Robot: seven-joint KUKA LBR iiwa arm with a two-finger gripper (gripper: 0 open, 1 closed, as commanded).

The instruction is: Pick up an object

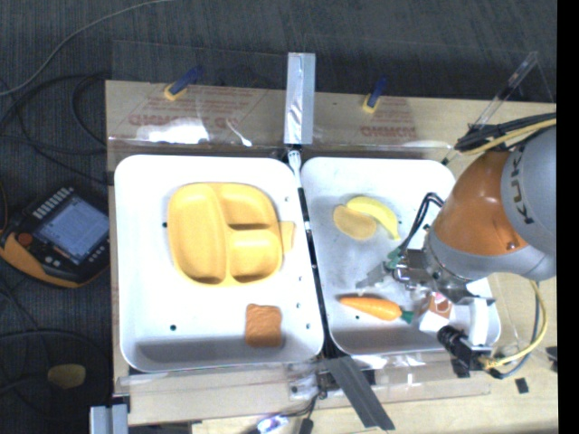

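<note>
In the right bin (pixel 317 242) an orange carrot (pixel 371 308) with a green tip lies near the front wall. A yellow banana (pixel 365 216) lies further back, toward the bin's middle. My gripper (pixel 404 274) hangs low over the right bin, just behind and to the right of the carrot, under the arm's orange band (pixel 470 220). The wrist hides the bin's right part. Nothing is seen in the gripper's grasp.
The left bin (pixel 136 242) holds a yellow divided tray (pixel 224 231) and a brown block (pixel 263 324) near its front wall. A small reddish and white item (pixel 440 306) sits beside the wrist. A handheld pendant (pixel 54 235) lies on the floor at the left.
</note>
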